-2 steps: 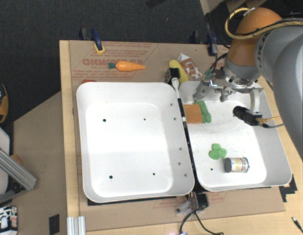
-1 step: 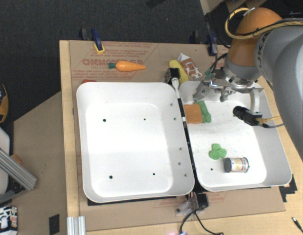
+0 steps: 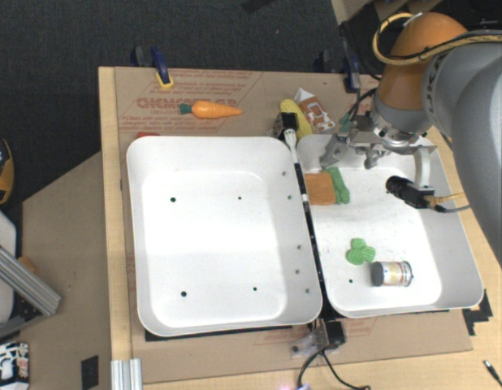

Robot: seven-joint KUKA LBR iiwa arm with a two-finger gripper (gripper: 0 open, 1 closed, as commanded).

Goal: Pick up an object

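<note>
Cardboard-topped bench (image 3: 113, 218) on dark carpet (image 3: 56, 39), two white bins (image 3: 153, 218), claw (image 3: 342, 146) state unclear over right bin.

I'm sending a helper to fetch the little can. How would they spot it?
Look in the right-hand white bin, at its near edge. The small can lies on its side there, beside a green clover-shaped piece; it alone is cylindrical, with a dark band and pale ends.
</note>
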